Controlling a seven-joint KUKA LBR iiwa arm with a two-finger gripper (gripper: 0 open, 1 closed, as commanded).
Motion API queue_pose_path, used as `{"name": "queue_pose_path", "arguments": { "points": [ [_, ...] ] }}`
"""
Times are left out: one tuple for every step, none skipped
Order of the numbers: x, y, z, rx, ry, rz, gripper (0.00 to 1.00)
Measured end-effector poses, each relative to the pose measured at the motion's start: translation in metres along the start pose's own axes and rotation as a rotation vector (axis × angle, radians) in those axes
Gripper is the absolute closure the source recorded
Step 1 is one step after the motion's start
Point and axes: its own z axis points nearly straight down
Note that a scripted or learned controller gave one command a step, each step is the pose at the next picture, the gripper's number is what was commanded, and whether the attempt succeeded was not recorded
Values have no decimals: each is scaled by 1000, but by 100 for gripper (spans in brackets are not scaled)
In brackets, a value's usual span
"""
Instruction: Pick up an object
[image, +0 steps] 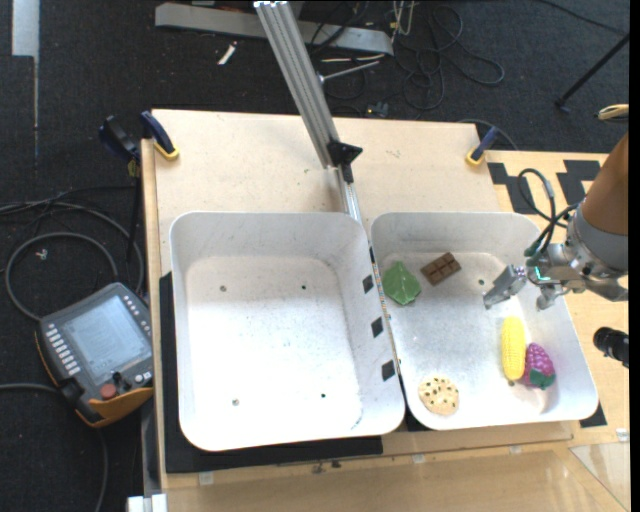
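The right bin (470, 225) holds a green leaf-shaped toy (402, 284), a brown chocolate bar (440, 267), a yellow corn cob (513, 347), a purple grape bunch (539, 364) and a round cookie (438, 395). My gripper (522, 292) hangs over the right side of this bin, just above the corn cob's upper end. Its fingers (499, 289) stand spread, open, with nothing between them. The grapes lie against the corn's right side.
The left bin (190, 250) sits beside the right one, sharing a raised middle rim with black markers. A slanted metal rail (305, 90) rises from behind the bins. A teach pendant (98, 350) lies on the floor at left.
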Motion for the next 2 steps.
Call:
{"name": "queue_pose_path", "arguments": {
  "points": [
    [0,0,-1,-2,-1,1,0],
    [3,-4,62,3,1,3,0]
  ]
}}
